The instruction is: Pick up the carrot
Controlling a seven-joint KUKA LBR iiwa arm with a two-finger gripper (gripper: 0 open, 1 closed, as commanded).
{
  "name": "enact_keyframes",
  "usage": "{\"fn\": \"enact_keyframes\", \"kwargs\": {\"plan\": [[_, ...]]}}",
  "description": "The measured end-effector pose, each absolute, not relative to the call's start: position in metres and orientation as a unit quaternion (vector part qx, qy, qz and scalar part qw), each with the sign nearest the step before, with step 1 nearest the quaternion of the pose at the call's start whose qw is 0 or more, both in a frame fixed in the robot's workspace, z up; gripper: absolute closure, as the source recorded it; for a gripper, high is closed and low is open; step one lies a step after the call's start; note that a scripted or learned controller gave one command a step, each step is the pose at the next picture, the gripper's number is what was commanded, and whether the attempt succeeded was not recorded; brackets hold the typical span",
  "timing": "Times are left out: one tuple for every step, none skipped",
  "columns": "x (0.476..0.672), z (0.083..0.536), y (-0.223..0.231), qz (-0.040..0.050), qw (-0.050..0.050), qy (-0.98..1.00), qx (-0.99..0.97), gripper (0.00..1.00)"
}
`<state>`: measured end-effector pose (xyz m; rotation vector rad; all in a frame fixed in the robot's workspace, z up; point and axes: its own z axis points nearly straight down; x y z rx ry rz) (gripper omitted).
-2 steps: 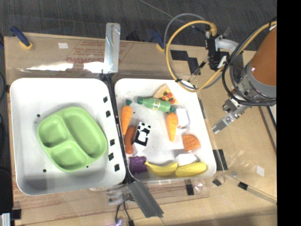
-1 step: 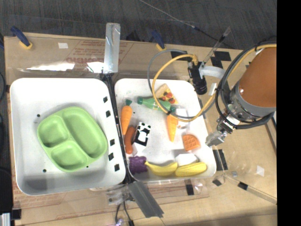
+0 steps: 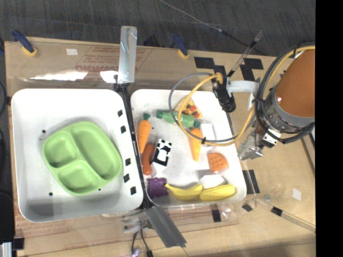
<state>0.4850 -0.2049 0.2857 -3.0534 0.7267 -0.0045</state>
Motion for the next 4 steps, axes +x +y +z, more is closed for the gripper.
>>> {"fn": "enact_keyframes", "kwargs": {"plan": [[0.512, 0.320, -0.208, -0.0034, 0.002, 0.107, -0.994, 1.00], [0.484, 0.340, -0.209, -0.0036, 0.003, 0.099, -0.995, 1.00], [0.489, 0.345, -0.208, -0.0036, 0.004, 0.097, -0.995, 1.00], [0.488, 0.318, -0.210, -0.0006, 0.004, 0.099, -0.995, 1.00]]}}
